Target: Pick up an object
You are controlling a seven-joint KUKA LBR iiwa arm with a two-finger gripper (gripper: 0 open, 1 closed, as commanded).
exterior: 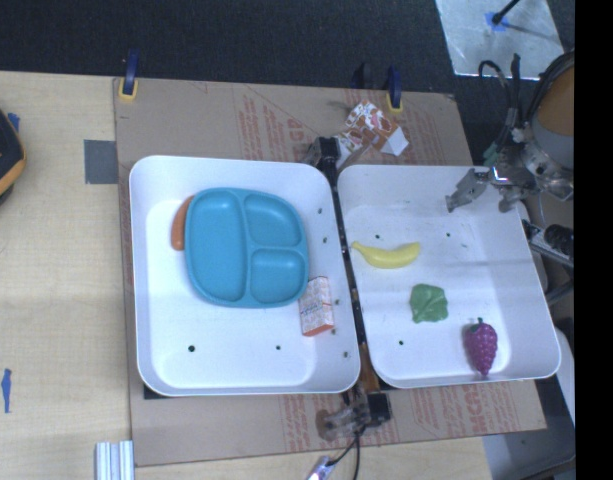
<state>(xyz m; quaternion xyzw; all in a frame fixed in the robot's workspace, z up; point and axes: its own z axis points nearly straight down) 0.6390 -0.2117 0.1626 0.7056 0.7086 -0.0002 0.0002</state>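
Gripper hovers beyond the banana at the right bin's far edge, fingers spread, nothing held; banana lies mid-bin, likely light, stiff, slick plastic, so grasp across its thick middle, not the tapering ends.

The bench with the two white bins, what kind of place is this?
Probably a robotics lab test bench: cardboard clamped to a wooden table, two white bins holding toy food such as a banana and grapes, and a robot tool at the right.
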